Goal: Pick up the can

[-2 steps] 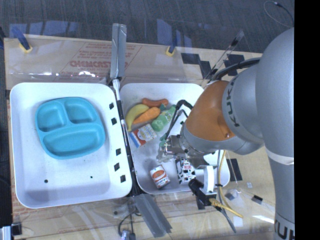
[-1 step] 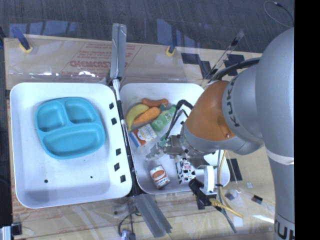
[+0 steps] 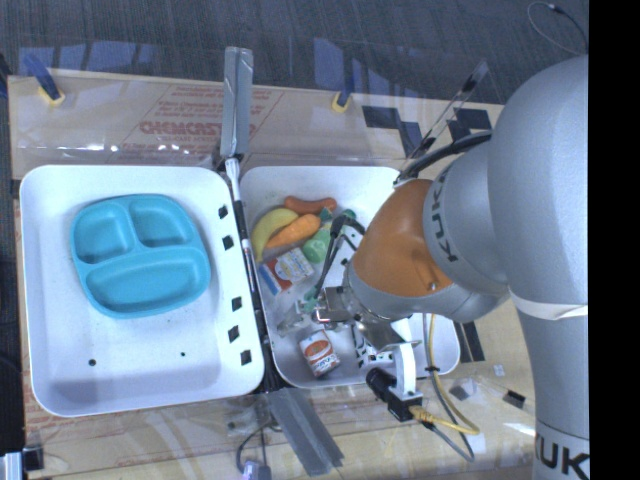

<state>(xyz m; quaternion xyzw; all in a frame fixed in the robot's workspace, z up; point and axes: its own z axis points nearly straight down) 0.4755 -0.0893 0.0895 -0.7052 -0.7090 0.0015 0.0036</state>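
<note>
The can point(image 3: 318, 354) is small, red and white, and lies near the front edge of the right bin point(image 3: 300, 183). My gripper point(image 3: 324, 314) hangs low inside that bin, just above and behind the can, at the end of the orange-banded wrist. Nothing can be seen held in it. The wrist and arm hide the right half of the bin.
A banana point(image 3: 266, 230), a carrot point(image 3: 296, 231), a second orange piece point(image 3: 310, 206) and some packets point(image 3: 291, 266) crowd the back left of the right bin. The left bin point(image 3: 60, 368) holds a blue divided plate point(image 3: 140, 253). A grey divider point(image 3: 236, 98) runs between the bins.
</note>
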